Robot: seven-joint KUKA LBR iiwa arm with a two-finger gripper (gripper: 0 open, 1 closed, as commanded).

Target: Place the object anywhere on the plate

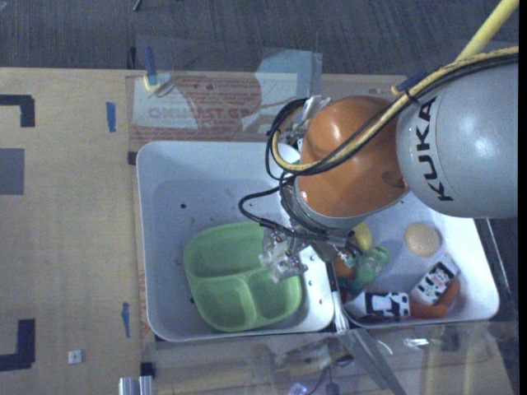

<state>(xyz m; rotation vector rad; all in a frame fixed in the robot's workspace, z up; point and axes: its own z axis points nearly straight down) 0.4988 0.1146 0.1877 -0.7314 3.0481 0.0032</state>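
The arm [428, 138] comes in from three o'clock, its orange band bulging over the seam between the two white bins, and the claw [280, 257] hangs low over the green plate [239, 278]. That plate is a divided one, three compartments, sitting in the left bin [165, 188] toward its five o'clock corner. The claw's tip sits above the plate's two o'clock edge, right where the divider ridges meet; whether it actually touches the plate is hard to judge from up here. The metal at the tip is a small pale tangle, too blurred to say how far apart the jaws stand or whether anything sits between them. Over in the right bin [486, 303], the loose things lie well clear of the plate: a round tan disc [423, 239] at three o'clock, a black-and-white cow toy [385, 304] at five o'clock, a yellow-and-green cluster [366, 257] just beside the wrist.
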